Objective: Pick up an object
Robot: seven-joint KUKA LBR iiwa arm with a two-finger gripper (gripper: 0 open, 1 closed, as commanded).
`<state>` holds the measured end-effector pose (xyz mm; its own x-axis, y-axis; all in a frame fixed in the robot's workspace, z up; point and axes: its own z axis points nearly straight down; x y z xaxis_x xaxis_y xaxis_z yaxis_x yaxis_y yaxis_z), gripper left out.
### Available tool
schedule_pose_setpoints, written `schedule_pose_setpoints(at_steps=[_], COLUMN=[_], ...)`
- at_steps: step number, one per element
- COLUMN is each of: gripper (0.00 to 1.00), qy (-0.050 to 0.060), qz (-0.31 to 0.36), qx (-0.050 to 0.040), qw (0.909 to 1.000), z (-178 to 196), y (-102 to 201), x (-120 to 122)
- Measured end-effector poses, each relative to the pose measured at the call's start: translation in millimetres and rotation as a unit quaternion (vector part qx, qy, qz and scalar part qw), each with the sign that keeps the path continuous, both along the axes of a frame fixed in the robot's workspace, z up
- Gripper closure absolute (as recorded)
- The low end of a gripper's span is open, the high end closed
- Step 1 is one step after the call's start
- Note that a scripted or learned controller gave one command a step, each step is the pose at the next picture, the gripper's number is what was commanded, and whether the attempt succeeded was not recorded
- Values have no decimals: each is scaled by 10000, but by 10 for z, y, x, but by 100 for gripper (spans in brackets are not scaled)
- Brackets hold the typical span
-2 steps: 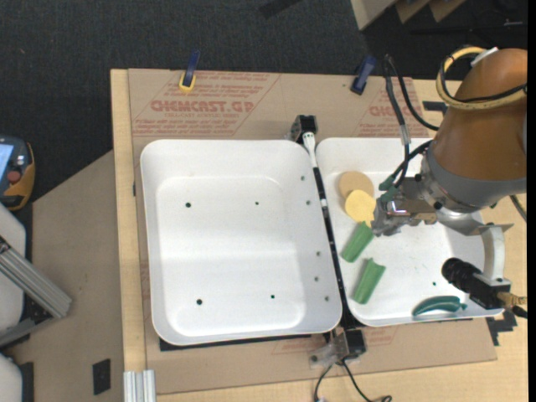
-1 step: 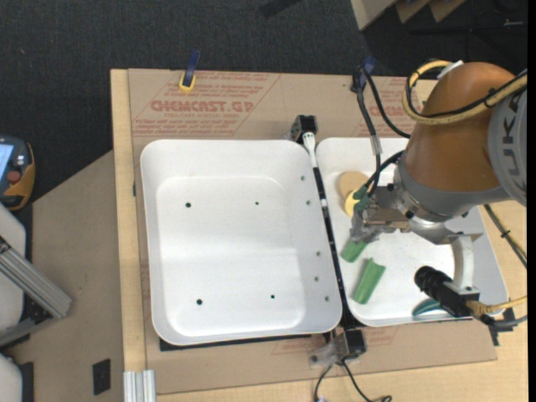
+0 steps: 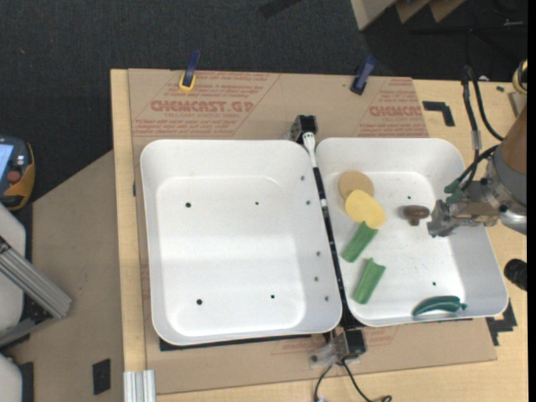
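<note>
A: Objects sit in the right bin [image 3: 394,151], all loose. Tan disc [image 3: 353,182] toward 10 o'clock of that bin, yellow disc [image 3: 366,208] overlapping its lower edge.

B: Green pieces?

A: Two. One green stick [image 3: 359,242] touching the yellow disc at the disc's 7 o'clock, tilted. Second green stick [image 3: 368,280] just below, apart from the first, near the bin's 7 o'clock. Teal curved piece [image 3: 437,306] lies along the rim at 5 o'clock.

B: Gripper?

A: Gripper [image 3: 441,218] over the right bin, at about 3 o'clock of it, arm [image 3: 511,174] coming in from the right. Small brown object [image 3: 415,214] lies just beside the fingertips, at their 9 o'clock. Contact unclear.

B: Holding it?

A: Can't tell whether the jaws stand apart or together; too small and dark. Nothing seen clamped between them.

B: Left bin [image 3: 167,162]?

A: White floor, a few dark dots. Both bins rest on a brown cardboard sheet [image 3: 218,103].
</note>
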<state>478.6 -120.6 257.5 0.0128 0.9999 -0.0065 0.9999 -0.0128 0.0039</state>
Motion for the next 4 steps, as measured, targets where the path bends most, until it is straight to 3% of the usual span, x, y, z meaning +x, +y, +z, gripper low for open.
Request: schedule_pose_setpoints(at_steps=[1,3,4], gripper=[100,100,100], qy=[-5,-24,30], qz=[105,108,56], qx=[33,50,36], qw=[9999,9999,10000], z=[-234,1094,1197], y=[706,1994,1796], x=[781,403,-10])
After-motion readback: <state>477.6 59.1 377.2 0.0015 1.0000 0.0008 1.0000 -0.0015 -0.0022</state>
